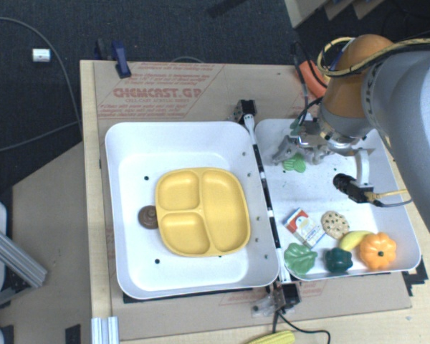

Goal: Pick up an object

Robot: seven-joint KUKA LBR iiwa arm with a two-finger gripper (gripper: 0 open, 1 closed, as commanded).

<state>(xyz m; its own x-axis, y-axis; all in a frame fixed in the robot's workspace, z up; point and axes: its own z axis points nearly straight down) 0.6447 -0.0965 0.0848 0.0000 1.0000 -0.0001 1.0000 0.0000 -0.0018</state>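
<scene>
My gripper (pixel 299 156) is low in the right bin (pixel 408 260), near its back left corner, and stands open. A small green item (pixel 295 165) lies on the bin floor right at its tips, touching or nearly touching them; nothing is gripped. Toward the bin's front lie a red and white carton (pixel 303 226), a speckled cookie (pixel 335 223), a yellow fruit (pixel 354 240), an orange pumpkin (pixel 378 250), a dark green pepper (pixel 337 260) and a pale green leafy piece (pixel 299 256).
The left bin (pixel 122 149) holds a yellow divided plate (pixel 201 211) with a small brown round thing (pixel 147 216) at its left edge. The ridge where the two bins meet (pixel 261 181) runs just left of the gripper. My arm's grey bulk covers the right bin's back right.
</scene>
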